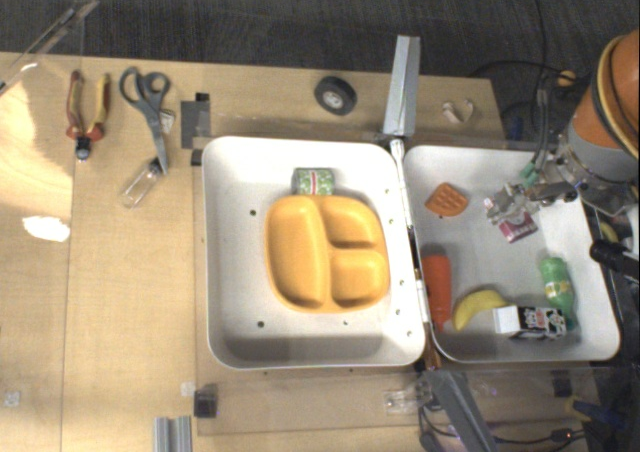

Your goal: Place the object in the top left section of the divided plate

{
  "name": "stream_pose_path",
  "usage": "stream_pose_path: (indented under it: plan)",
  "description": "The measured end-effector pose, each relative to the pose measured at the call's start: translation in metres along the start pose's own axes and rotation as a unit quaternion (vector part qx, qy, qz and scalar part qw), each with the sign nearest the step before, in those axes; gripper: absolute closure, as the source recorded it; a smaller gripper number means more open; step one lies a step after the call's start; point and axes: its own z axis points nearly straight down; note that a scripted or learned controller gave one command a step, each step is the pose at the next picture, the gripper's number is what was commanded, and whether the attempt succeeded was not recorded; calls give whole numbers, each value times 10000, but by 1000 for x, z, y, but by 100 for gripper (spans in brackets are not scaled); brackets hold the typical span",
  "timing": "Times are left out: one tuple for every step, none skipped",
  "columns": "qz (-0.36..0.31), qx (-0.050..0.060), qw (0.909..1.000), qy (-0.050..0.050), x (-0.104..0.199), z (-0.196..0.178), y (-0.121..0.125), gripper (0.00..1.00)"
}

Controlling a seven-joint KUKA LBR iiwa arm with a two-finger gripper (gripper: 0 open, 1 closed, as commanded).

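A yellow divided plate lies in the middle of the left bin, with one long section on its left and two smaller ones on its right. Just behind it, a small green and red packet touches the plate's far rim. My gripper hangs over the upper part of the right bin. A small maroon item sits right under its tip, and I cannot tell whether it is gripped or lying on the floor.
The right bin also holds an orange waffle-like piece, a red cylinder, a banana, a green bottle and a black-and-white carton. Scissors, pliers and a tape roll lie on the bench.
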Motion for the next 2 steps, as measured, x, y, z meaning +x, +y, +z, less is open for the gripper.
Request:
stream_pose_path:
  plan:
    - [-726, -8, 9974, 7, 87, 18, 12, 100]
    - [111, -1, 9999, 14, 170, 18, 49, 100]
